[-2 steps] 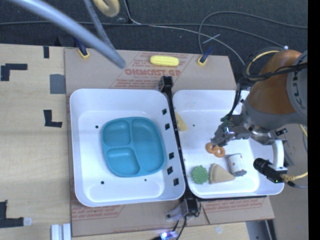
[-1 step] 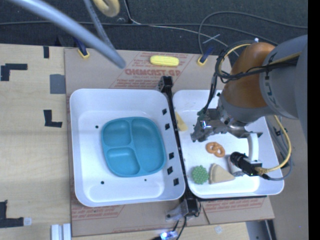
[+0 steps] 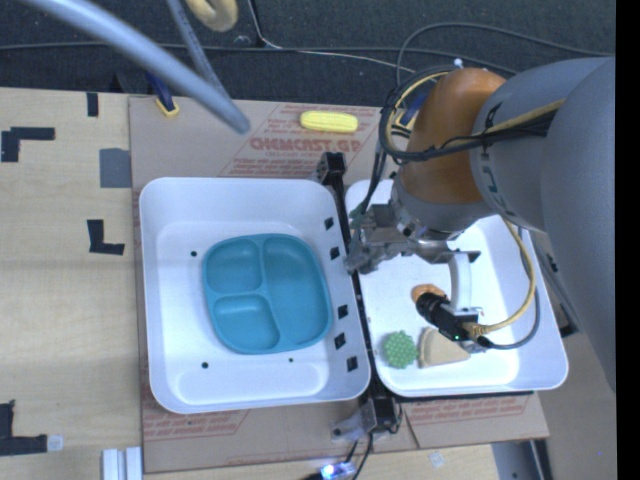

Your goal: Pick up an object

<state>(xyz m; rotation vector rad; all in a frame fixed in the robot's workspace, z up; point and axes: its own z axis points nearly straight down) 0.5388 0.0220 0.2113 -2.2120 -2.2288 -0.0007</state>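
Observation:
My gripper (image 3: 366,252) is low over the left edge of the right bin (image 3: 540,368), close to the wall between the two bins. The grey arm and its orange band hide most of that bin's back half. Near the right bin's front lie a small green bumpy ball (image 3: 399,348) and, touching its right side, a beige wedge-shaped piece (image 3: 440,351). A small orange thing (image 3: 428,294) sits just behind them. All three lie nearer the front than the gripper and apart from it. I see nothing between the gripper's parts.
The left bin (image 3: 165,218) holds a blue divided plate (image 3: 266,293). A yellow corn-like object (image 3: 328,121) lies on the cardboard behind the bins. A grey bar (image 3: 120,38) slants across the upper left.

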